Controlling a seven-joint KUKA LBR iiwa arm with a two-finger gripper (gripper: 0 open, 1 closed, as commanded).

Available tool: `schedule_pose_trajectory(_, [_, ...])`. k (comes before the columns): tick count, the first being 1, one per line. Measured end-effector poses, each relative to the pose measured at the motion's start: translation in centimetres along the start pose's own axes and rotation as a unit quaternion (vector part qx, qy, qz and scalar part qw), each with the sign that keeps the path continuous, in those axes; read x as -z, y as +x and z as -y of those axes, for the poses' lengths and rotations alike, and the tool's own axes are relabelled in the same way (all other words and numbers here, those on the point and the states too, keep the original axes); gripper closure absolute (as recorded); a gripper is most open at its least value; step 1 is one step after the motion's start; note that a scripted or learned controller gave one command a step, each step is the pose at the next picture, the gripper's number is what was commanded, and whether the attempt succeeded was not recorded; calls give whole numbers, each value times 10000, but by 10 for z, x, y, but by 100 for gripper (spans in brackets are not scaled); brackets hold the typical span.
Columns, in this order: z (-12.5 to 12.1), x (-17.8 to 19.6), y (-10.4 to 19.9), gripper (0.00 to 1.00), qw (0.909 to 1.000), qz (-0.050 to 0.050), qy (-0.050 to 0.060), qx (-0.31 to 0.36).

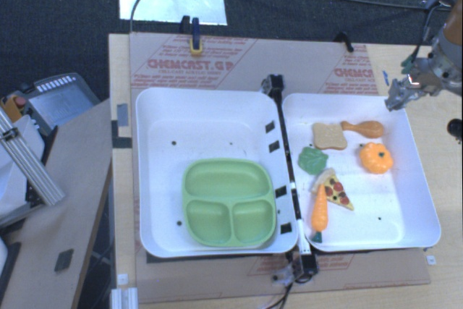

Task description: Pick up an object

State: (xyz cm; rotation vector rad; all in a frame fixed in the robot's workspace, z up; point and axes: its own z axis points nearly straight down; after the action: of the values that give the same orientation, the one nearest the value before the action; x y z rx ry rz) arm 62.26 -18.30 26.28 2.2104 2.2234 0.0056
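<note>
The right bin (pixel 412 184) holds several toy foods: a slice of toast (pixel 329 136), a chicken drumstick (pixel 364 129), an orange pumpkin (pixel 376 158), a green broccoli piece (pixel 312 160), a pizza slice (pixel 335 191) and a carrot (pixel 319 210). My gripper (pixel 400 95) hangs over the bin's far right corner, up and to the right of the drumstick, apart from all the food. Nothing shows between its fingers.
The left bin (pixel 159 119) holds a green three-compartment plate (pixel 228 202) at its near side. A black clamp strip (pixel 283 155) runs between the bins. A yellow clamp (pixel 195 36) sits at the bench's far edge, and cables cross the dark floor behind.
</note>
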Motion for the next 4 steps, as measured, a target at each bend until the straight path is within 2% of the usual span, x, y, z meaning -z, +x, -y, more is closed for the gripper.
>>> schedule_pose_trajectory(1, [2,3,58,100,10000,-17,21,18])
schedule_pose_trajectory(2, [15,-13,107,100,10000,-21,35,12])
schedule_pose_trajectory(3, [18,-26,157,100,10000,-20,32,18])
schedule_pose_trajectory(4, [36,-22,212,100,10000,-23,33,23])
